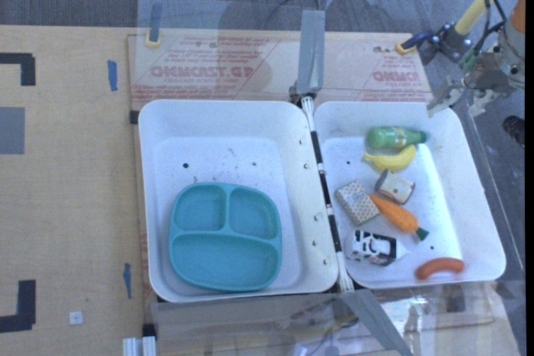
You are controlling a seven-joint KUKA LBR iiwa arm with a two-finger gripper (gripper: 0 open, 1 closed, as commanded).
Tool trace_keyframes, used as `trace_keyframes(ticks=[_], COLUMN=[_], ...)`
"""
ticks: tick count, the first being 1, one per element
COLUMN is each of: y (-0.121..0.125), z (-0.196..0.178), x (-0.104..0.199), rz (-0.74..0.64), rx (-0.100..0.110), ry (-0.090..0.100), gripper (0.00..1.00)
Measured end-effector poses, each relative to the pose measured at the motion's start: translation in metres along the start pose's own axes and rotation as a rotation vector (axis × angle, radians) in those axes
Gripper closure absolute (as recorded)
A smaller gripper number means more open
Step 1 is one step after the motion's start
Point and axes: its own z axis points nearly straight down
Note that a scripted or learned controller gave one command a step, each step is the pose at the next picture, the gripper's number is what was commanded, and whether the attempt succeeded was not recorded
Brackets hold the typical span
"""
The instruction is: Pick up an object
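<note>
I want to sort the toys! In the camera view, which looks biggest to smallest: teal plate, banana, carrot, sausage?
1. teal plate, by far
2. carrot and banana, too alike to rank
3. sausage

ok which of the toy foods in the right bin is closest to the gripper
The green bottle, at the bin's far end just below the gripper. The banana sits right behind it; the carrot and sausage lie farther off.

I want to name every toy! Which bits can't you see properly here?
- Gripper, camera view: small and blurry at the right bin's far corner; fingers unclear.
- Black-and-white toy: too small to identify.
- Small block by the carrot: too blurred to name.
</note>
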Motion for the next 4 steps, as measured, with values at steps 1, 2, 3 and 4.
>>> trace_keyframes(ticks=[1,2,3,4], y=[-0.027,-0.058,-0.100,-0.069], z=[0.142,0.152,0.151,0.150], x=[0.016,0.040,0.044,0.065], rz=[0.130,0.096,-0.033,0.101], rx=[-0.003,-0.005,-0.007,-0.002], ry=[-0.001,-0.001,0.000,-0.001], gripper=[0.00,0.00,0.00,0.00])
